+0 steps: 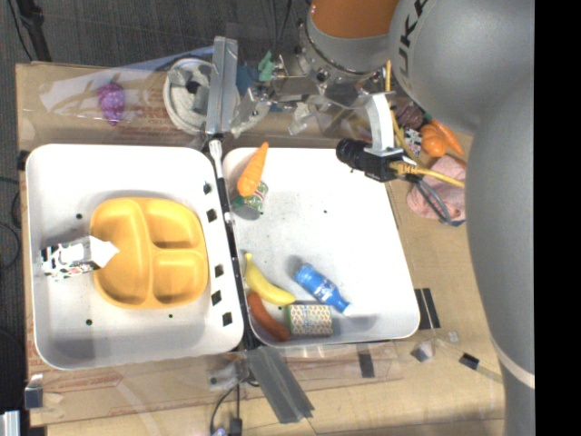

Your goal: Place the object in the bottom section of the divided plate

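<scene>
Tool (292, 94) hangs just behind the back rim of the bins, near the strip where they meet, and I cannot tell if it is wide or narrow, because the metal parts around it hide this. The grey arm (454, 62) with its orange band fills the upper right corner. The brown surface (91, 398) carries the two white bins.

The left bin (36, 180) holds the yellow divided plate (150, 248), which lies flat near the middle. A small black-and-white carton (65, 258) lies touching the plate's left edge, outside its sections.

The right bin (345, 225) holds the other loose things. A banana (265, 285) lies near the front left corner, with a reddish-brown piece (263, 316) just in front of it. An orange carrot (253, 168) leans at the back left, its lower end at a small green tin (251, 199). A blue bottle (320, 287) lies tilted beside the banana, and a patterned can (310, 318) lies on its side at the front wall. Which of these is the object meant, I cannot tell.
</scene>
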Controlling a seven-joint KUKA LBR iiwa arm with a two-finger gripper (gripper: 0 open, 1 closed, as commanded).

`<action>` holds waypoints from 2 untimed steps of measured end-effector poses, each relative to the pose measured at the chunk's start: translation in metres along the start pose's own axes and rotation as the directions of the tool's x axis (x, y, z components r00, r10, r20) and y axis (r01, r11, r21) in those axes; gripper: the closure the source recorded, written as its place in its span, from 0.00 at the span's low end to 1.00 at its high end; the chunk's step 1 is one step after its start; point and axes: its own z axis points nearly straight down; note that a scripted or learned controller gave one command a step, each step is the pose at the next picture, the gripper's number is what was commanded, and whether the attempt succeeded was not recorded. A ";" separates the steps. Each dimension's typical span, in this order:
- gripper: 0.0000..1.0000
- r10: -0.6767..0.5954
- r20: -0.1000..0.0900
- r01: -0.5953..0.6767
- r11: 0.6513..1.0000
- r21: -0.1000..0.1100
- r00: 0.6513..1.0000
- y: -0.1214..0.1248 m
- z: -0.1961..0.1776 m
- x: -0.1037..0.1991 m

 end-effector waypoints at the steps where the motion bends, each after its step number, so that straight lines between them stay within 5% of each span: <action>1: 0.00 0.000 0.000 0.000 1.000 0.000 1.000 0.000 0.000 0.000; 2: 0.00 0.000 0.000 0.000 1.000 0.000 1.000 0.000 0.000 0.000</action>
